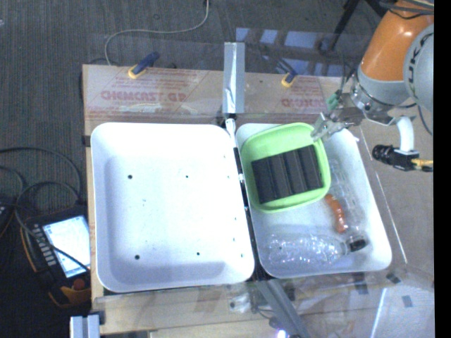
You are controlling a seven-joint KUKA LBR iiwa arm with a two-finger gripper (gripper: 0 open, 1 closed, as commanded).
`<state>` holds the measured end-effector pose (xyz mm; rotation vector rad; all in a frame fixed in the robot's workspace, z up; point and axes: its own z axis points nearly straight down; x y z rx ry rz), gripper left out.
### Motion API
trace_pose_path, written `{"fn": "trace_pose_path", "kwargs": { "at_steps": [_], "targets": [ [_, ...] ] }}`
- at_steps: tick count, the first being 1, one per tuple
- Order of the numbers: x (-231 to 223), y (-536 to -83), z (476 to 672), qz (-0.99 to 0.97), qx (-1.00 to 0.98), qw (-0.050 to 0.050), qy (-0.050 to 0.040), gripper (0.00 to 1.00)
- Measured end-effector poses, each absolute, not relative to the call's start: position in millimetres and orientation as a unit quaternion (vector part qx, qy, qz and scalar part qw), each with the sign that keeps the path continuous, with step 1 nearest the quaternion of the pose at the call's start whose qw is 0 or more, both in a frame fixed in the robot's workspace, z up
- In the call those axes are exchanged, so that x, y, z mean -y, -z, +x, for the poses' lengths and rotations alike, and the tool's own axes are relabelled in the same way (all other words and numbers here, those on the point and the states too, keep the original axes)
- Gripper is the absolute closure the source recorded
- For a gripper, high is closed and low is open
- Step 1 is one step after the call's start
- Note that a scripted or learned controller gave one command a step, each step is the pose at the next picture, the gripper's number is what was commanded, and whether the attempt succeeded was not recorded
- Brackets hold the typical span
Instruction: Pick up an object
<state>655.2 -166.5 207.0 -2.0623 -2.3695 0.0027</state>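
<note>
Couldn't tell the gripper state; hovering at the tray rim just below-left, it could've clipped it.

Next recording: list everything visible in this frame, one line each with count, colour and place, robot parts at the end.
left bin: 1, white, left half of the bench
right bin: 1, white, right half, touching the left bin
green tray: 1, lime green with a dark ribbed insert, upper part of the right bin
clear plastic bottle: 1, transparent with a dark cap, lying along the near edge of the right bin
orange object: 1, orange, small, right bin, just right of the tray; too small to identify
clamps: 2, yellow and blue, back edge of the bench
handheld device: 1, lit screen, floor left of the bench
arm: 1, grey with orange band, upper right
gripper: 1, at the tray's far right corner
</note>
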Motion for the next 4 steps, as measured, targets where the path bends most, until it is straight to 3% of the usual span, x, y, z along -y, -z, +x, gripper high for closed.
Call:
{"fn": "trace_pose_path", "kwargs": {
  "at_steps": [1,2,3,4],
  "targets": [
    [166.0,-207.1,655.2,-0.656,0.754,0.001,-0.0006,0.00],
    [148.0,-242.2,669.1,-0.602,0.799,0.000,-0.0015,0.00],
    [152.2,-148.3,607.0,-0.576,0.818,0.002,-0.0006,0.00],
    [180.7,-103.1,625.2,-0.630,0.776,-0.006,0.0058,0.00]
  ]
}}
